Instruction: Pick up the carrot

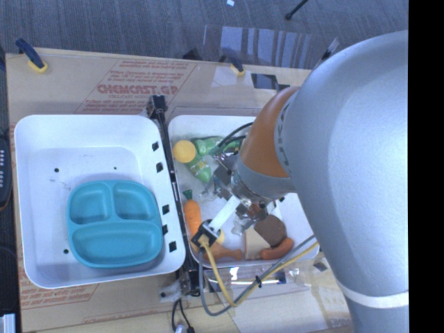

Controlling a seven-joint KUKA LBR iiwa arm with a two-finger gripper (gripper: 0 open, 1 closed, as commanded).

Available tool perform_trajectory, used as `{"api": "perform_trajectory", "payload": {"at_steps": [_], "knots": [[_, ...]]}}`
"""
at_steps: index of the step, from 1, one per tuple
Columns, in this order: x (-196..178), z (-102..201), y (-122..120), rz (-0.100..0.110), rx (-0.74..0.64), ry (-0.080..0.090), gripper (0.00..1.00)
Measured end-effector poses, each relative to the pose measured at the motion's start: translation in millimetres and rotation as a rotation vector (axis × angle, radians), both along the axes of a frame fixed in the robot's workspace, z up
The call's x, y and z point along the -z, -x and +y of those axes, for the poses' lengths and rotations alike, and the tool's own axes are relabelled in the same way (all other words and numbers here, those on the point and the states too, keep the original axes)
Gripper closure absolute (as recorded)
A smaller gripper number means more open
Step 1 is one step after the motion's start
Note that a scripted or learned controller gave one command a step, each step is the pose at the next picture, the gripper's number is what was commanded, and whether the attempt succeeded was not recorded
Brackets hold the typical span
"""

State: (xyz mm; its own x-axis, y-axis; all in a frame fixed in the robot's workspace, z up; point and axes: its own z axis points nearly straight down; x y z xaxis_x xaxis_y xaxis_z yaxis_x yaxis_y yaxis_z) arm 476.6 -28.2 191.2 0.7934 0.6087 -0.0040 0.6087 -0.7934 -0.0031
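Camera view looks down on jaws tucked beneath the arm's wrist [262, 177], so whether they are spread or closed, or have anything between them, cannot be told. Just left of the wrist lies the carrot [193, 218], orange with a green top, lengthwise along the left wall of the right bin [208, 119] and apparently resting free on the bin floor. Near it are a yellow round thing [184, 150], a green item [207, 147] and, toward the front, a sausage-like piece [276, 249]. The left bin [28, 130] holds a blue divided plate [114, 222]. I judge this the approach stage: next the jaws must centre over the carrot, straddle its width, then close
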Motion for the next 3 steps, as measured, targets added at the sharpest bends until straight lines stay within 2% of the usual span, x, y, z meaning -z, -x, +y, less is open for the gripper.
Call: {"api": "perform_trajectory", "payload": {"at_steps": [1, 2, 3], "knots": [[0, -2, 0, 0.003, 0.315, -0.002, 0.0], [0, -2, 0, 0.004, 0.316, -0.003, 0.0], [58, -64, 3, 0.01, 0.354, -0.002, 0.0]]}}
